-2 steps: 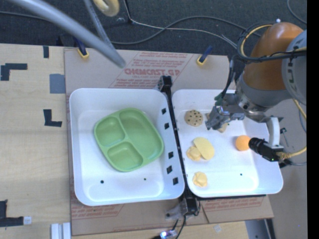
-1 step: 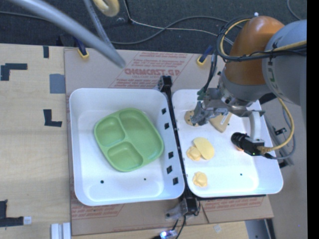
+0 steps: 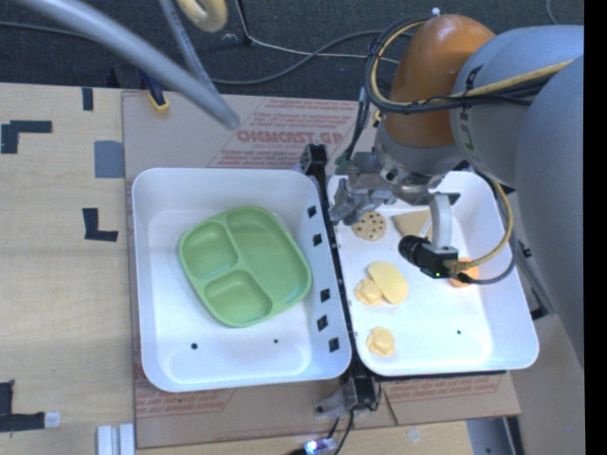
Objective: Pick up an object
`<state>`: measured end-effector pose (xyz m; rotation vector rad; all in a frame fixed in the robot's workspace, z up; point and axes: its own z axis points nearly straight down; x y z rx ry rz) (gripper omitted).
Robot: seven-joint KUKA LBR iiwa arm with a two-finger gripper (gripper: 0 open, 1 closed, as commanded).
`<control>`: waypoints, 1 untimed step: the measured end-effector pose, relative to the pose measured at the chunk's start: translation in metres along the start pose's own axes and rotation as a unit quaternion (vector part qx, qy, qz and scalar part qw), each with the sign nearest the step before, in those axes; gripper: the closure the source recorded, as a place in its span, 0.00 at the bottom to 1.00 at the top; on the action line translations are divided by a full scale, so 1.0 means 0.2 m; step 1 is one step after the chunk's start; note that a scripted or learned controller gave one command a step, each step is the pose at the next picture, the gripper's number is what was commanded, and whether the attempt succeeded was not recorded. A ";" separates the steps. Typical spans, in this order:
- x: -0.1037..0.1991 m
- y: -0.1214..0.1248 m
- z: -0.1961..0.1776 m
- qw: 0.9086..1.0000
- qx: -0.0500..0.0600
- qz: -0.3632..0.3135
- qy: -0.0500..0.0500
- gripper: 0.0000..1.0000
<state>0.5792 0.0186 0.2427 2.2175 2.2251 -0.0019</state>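
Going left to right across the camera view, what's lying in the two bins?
green divided plate → round dotted cookie → tan wedge. The yellow pieces lie below the cookie, so I left them out of the order.

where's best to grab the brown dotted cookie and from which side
Take the cookie by opposite rim edges, probably from straight above: it lies flat and round. Close across it from top to bottom of the view, as a tan wedge lies close on its right.
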 end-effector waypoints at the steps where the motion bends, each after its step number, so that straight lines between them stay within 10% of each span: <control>1: 0.22 0.06 0.08 1.000 0.001 0.000 0.000 1.00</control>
